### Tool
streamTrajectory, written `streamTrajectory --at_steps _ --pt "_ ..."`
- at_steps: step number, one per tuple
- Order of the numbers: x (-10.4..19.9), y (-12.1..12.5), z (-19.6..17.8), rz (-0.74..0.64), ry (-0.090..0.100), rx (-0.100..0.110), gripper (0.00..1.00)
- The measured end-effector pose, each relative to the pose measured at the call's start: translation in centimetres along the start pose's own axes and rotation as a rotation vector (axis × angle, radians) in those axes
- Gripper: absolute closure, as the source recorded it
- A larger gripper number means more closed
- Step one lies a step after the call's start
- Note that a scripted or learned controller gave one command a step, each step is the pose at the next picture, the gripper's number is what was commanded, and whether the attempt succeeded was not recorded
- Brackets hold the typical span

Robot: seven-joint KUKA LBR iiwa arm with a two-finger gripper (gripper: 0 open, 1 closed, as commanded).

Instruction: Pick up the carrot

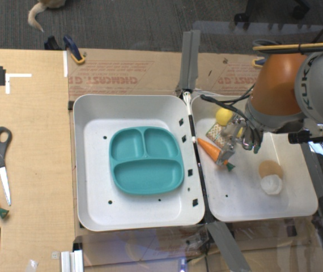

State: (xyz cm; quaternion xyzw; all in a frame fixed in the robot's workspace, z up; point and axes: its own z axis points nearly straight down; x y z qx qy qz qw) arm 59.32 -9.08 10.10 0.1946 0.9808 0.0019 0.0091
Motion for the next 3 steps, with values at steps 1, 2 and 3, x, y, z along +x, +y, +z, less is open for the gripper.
streamTrajectory --at_steps 1,2,3 --pt "2.0 -1.2 -0.1 0.042 -0.007 -0.001 0.0" --pt "0.3 -0.4 0.0 0.016 -0.001 0.004 0.0" --pt "2.0 -1.3 -0.1 -0.022 -0.008 0.001 0.0"
